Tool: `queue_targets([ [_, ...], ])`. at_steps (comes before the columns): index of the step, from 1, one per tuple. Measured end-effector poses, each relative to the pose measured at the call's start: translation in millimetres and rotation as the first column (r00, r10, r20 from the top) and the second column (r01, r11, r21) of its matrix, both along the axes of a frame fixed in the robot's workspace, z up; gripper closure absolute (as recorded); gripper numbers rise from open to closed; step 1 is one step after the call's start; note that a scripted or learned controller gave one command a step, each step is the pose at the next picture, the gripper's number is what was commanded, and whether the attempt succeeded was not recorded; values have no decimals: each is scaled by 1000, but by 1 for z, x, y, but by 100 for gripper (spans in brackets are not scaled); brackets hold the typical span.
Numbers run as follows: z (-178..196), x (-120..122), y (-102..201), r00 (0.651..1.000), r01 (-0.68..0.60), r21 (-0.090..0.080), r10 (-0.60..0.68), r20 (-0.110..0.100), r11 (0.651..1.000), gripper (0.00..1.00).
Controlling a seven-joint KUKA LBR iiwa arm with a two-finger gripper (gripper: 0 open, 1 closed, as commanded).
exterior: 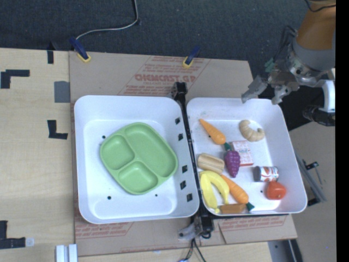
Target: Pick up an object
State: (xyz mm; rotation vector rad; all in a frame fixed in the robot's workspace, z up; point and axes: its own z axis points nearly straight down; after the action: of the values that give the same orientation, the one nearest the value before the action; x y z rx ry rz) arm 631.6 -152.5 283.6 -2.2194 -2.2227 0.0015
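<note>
- Above the far right corner of the right-hand shallow white bin (283, 125), the two-finger gripper (265, 95) hangs with its two grey fingers spread apart and nothing between them.
- Behind the gripper, the grey arm with its orange band (319, 23) reaches in from the upper right.
- Nearest the gripper lies a pale tan croissant-shaped toy (251, 130), in the far part of the right bin, apart from the fingers.
- Left of it an orange toy carrot (212, 132) lies at a slant, near the bin's left wall.
- At mid-bin a purple bunch of toy grapes (232, 163) rests against a small pink-and-white box (242, 152), with a tan bread roll (210, 161) just to the left.
- Along the near side lie a yellow toy banana (211, 188), a second orange carrot (235, 189) and a small brown stick-shaped piece (233, 208).
- Toward the right wall sit a small red-and-white can (266, 173) on its side and a red toy tomato (276, 190) just beside it.
- Inside the left-hand white bin (90, 146) lies a green plastic plate with three compartments (138, 157).
</note>
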Motion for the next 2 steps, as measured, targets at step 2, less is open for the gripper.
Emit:
queue_targets([
  [2,-198,2,57,1000,0,0,0,2,1000,0],
])
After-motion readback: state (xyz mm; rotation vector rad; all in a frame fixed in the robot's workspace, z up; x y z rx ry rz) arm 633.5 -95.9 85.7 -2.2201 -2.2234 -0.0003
